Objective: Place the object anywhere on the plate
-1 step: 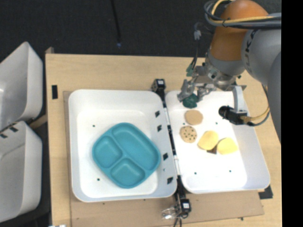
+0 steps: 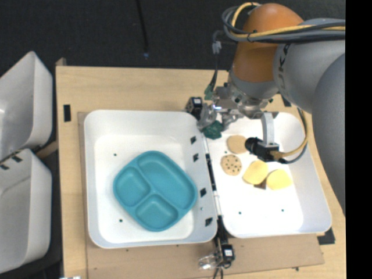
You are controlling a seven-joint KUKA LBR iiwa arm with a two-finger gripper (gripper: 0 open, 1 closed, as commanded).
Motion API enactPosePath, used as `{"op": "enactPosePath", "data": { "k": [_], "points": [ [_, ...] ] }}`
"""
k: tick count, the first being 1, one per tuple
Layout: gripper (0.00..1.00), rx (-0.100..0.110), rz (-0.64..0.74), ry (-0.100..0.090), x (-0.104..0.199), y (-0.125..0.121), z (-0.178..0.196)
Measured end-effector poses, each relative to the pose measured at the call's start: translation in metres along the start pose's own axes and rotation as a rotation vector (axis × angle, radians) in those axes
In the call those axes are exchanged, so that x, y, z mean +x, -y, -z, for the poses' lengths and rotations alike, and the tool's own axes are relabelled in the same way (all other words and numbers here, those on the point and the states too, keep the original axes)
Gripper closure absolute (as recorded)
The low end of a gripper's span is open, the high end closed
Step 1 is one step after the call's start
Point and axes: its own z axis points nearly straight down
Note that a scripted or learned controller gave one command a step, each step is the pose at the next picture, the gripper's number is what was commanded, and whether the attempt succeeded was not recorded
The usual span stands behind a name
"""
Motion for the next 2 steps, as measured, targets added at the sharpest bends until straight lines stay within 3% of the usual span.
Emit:
{"op": "enactPosePath", "data": {
  "k": [2],
  "points": [
    [1.00, 0.002, -0.001, 0.001, 0.095, 0.040, 0.000]
  ]
}}
